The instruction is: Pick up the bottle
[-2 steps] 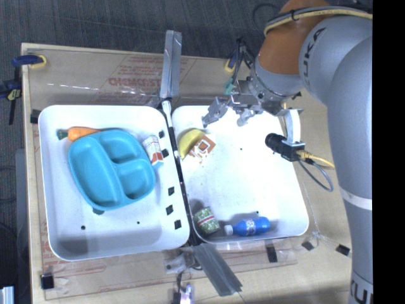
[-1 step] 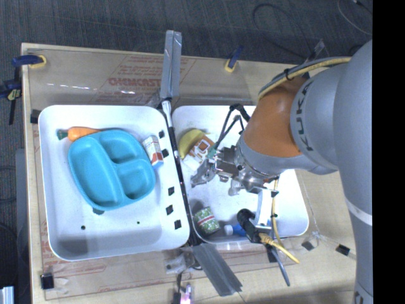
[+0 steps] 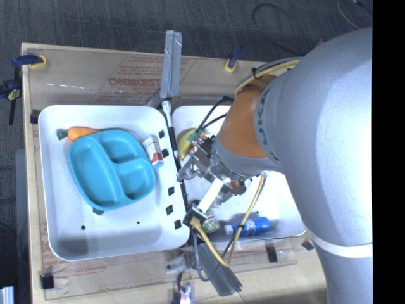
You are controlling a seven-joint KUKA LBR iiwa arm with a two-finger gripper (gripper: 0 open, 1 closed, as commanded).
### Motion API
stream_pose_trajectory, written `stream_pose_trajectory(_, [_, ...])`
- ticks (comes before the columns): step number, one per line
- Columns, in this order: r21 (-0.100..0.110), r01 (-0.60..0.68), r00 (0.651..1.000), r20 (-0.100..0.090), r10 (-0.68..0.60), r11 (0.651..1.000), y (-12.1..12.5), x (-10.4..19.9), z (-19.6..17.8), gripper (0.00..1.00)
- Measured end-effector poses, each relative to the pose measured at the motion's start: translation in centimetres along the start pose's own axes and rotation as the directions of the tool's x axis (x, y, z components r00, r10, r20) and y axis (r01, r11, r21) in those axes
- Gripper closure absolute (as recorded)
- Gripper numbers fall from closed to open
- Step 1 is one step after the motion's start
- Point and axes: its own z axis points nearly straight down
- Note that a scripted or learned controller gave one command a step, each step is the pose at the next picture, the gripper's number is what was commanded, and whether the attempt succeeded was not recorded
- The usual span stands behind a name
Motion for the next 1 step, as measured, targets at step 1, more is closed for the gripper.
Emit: stream_pose_trajectory(1, [0.002, -0.159, 0.987, 0.003, 0.159, 0.987, -1.09, 8.15, 0.08, 0.0])
